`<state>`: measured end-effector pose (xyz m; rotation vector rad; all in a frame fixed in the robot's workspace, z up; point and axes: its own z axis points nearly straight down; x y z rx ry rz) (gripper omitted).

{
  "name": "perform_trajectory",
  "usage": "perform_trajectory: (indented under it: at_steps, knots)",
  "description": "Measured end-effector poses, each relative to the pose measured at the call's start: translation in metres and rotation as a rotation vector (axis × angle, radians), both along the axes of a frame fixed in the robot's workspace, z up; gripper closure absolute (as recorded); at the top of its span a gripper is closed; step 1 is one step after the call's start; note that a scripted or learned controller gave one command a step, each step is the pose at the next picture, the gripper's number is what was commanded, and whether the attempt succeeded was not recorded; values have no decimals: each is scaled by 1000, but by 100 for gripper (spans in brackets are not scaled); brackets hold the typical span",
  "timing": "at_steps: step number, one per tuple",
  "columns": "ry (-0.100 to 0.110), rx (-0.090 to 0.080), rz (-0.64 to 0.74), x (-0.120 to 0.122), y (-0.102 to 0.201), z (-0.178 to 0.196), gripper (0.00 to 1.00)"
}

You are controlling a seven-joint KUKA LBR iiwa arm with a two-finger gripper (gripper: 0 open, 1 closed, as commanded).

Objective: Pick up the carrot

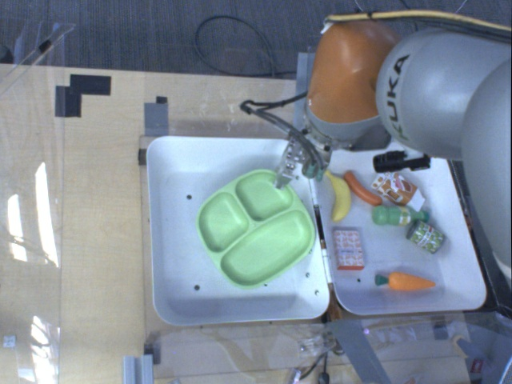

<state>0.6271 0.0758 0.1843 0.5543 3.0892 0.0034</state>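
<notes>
The carrot [406,281], orange with a green stub at its left end, lies flat near the front edge of the right bin [468,294]. My gripper [298,169] hangs over the divide between the two bins, above the back right corner of the green plate [256,229]. It stands far from the carrot, to the carrot's upper left. It is open and nothing is between its fingers.
The green three-compartment plate lies in the left bin [172,214]. The right bin also holds a banana [341,198], a red sausage [364,189], a green bottle [398,216], a small can [425,236], a pink box [348,249] and a snack packet [396,187].
</notes>
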Motion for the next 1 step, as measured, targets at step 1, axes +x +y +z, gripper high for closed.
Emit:
perform_trajectory:
  at_steps: [1]
  knots:
    - [-8, -3, 338, 10, -108, 14, 100]
